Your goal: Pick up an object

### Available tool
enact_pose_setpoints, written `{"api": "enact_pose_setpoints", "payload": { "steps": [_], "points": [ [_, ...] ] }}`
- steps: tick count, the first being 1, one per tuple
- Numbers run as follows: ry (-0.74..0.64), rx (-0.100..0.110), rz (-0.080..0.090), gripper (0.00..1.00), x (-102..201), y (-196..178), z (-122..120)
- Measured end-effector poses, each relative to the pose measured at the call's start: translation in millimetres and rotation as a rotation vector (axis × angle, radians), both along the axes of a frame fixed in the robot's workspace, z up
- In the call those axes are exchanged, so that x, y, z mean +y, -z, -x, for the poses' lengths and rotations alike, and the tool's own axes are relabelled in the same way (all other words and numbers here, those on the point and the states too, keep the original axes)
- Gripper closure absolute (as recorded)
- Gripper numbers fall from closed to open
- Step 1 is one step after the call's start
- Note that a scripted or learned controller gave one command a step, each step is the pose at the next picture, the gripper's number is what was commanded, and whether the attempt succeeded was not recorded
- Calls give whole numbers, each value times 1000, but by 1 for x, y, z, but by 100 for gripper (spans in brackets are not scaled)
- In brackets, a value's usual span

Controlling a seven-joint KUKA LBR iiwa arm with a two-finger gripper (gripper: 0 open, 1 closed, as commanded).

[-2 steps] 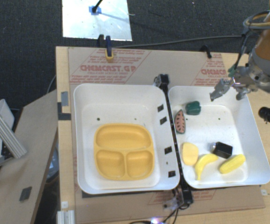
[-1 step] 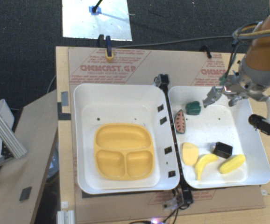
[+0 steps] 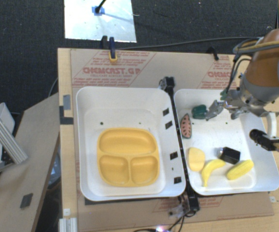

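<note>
Green object [image 3: 199, 111]: lies at the right bin's [image 3: 260, 182] far left, touching the gripper [image 3: 215, 108]
Gripper: you cannot tell its opening or any hold
Progress: you judge nothing lifted yet; grasp and lift remain
Surroundings: banana [image 3: 211, 169], yellow tray [image 3: 128, 156] in left bin [image 3: 89, 129], wooden bench [image 3: 144, 64]
</note>
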State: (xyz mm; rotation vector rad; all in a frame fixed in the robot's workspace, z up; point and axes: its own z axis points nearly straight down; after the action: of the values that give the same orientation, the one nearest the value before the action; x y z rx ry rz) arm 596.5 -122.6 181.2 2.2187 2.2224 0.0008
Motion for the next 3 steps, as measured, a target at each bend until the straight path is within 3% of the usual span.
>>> {"api": "enact_pose_setpoints", "payload": {
  "steps": [1, 2, 3],
  "points": [
    [-2, 1, -1, 0, 10, 50, 1],
    [0, -2, 0, 100, 10, 38, 0],
    [-3, -4, 0, 100, 19, -12, -5]
  ]
}}
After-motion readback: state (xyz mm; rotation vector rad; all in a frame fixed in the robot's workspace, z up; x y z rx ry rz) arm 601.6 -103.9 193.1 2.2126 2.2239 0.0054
